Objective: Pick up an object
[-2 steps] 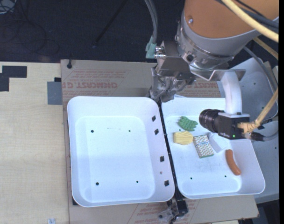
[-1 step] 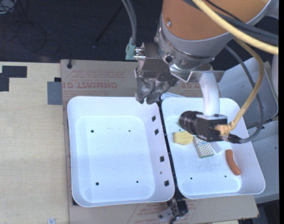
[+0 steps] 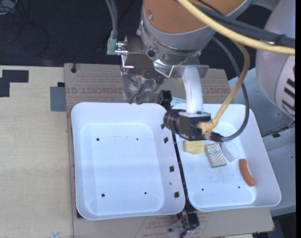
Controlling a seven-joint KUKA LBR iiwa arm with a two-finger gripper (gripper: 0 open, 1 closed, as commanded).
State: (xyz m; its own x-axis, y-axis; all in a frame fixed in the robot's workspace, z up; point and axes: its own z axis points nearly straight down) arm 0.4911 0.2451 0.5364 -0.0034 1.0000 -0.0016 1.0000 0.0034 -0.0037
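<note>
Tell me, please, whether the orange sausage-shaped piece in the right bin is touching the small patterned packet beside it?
Apart. The camera view shows bare white bin floor between the orange sausage-shaped piece and the patterned packet, which lies further up-left in the right bin.

The scene is lit evenly and fairly brightly from above. Mild glare is seen on the glossy floors of the two shallow white plastic bins (image 3: 86,133), and a soft shadow is cast across the far part of the left one. The far background is left dark. The large orange-banded grey arm (image 3: 190,9) is rendered soft, out of focus.
</note>
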